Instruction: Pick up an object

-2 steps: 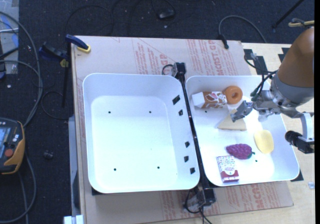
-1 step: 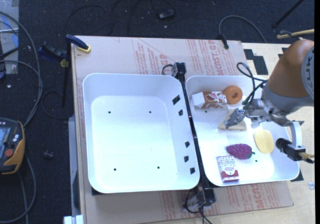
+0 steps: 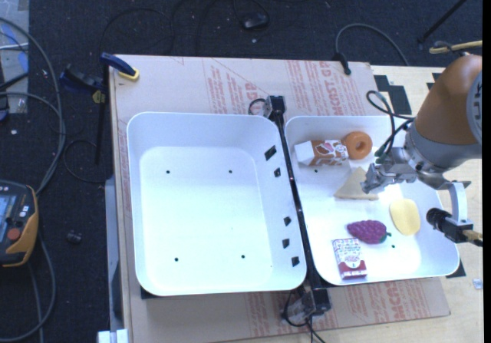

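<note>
Your tool [image 3: 374,180] sits low in the right bin [image 3: 437,261], its dark fingers right at the upper corner of a pale cream wedge [image 3: 353,188]. You cannot tell from this slanted view whether those fingers are spread or pressed together, and nothing visibly sits between them, so do not count the wedge as held. My guess is the arm [image 3: 453,115] has been placed over the wedge because it lies flat in the open middle of the bin, clear of its neighbours.

All the candidates for picking are in that right bin. A small carton with a red and white print [image 3: 322,153] lies on its side near the back wall, touching an orange ring like a doughnut [image 3: 357,144]. Just beside the tool, toward the front, is a yellow lemon-like piece [image 3: 405,216]. Near it lies a purple bunch of grapes [image 3: 367,231], and at the front edge a small red and white box [image 3: 350,259]. They look like light toy pieces, likely to skid on the smooth white floor if you nudge them.

Next to it, the left bin [image 3: 146,203] shows bare white floor with a few dark dots. Both bins rest on a brown sheet printed in red [image 3: 230,80] covering the desk. Around it you have dark carpet [image 3: 69,11] strewn with cables, and an orange and black handset [image 3: 17,222] at the far left.
</note>
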`<state>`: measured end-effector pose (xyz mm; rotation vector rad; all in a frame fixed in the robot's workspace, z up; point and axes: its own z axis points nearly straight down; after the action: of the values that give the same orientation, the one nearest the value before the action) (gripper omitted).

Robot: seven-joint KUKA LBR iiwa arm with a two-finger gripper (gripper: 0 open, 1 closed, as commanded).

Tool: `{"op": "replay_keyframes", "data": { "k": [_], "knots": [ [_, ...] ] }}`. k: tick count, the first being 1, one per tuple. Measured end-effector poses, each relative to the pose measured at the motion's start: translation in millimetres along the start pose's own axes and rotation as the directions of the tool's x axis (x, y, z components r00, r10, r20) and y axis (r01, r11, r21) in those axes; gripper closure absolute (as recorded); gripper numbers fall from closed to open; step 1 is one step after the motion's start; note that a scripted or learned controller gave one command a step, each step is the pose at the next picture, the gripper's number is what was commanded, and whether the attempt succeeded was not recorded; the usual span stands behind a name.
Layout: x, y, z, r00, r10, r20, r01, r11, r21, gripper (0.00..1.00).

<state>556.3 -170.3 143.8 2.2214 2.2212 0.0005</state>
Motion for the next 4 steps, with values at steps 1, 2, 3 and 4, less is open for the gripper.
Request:
{"op": "replay_keyframes", "data": {
  "k": [1, 2, 3, 4],
  "knots": [
    [-5, 0, -62, 1.000, 0.000, 0.001, 0.000, 1.000, -0.005, 1.00],
    [-5, 0, -99, 1.000, 0.000, 0.001, 0.000, 1.000, -0.003, 1.00],
    [52, -3, -87, 1.000, -0.005, -0.001, 0.005, 1.000, 0.001, 1.00],
    [105, -12, -97, 1.000, -0.005, -0.001, 0.005, 1.000, 0.000, 1.00]
  ]
}}
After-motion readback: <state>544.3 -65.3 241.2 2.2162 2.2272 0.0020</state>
